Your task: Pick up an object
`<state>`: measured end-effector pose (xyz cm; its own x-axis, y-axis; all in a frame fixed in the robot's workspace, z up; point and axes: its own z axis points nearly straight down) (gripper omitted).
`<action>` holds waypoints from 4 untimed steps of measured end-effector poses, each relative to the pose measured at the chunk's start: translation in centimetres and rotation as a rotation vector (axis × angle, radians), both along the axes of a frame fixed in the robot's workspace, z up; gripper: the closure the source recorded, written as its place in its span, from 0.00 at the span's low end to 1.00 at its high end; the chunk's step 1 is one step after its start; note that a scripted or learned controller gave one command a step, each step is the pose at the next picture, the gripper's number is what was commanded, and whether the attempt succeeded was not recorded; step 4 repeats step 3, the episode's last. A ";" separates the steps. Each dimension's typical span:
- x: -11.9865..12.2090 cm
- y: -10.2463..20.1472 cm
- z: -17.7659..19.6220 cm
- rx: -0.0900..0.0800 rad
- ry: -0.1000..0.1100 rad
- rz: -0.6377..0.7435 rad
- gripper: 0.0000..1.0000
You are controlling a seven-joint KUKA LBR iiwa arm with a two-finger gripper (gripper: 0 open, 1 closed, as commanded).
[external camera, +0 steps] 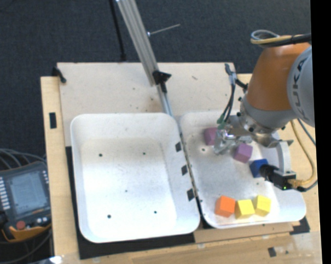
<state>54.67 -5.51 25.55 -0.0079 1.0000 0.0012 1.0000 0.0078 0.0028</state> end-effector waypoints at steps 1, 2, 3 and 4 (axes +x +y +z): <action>1.1 4.9 -1.3 -0.001 0.004 -0.002 1.00; 2.7 10.3 -0.5 0.001 0.001 0.000 1.00; 4.7 15.2 -1.8 -0.001 0.002 -0.002 1.00; 4.7 15.2 -1.8 -0.001 0.002 -0.002 1.00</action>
